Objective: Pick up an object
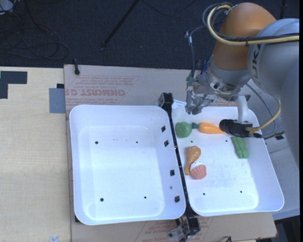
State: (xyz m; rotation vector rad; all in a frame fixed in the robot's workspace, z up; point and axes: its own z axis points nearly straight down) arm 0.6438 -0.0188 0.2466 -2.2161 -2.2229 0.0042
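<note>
The right bin [262,195] holds several toy foods. A green round piece [183,129] lies near its back left corner, with an orange carrot [210,128] just to its right. A tan drumstick [192,157] and a pink piece [198,172] lie nearer the middle left. A green oblong piece [240,147] rests toward the right wall. My gripper [193,108] hangs above the bin's back left corner, just behind the green round piece and the carrot, with nothing seen between its fingers.
The left bin [83,135] stands beside the right one, parted by a black-clipped divider [174,155]. Cardboard [111,87] lies under both bins. The arm [242,39] fills the upper right.
</note>
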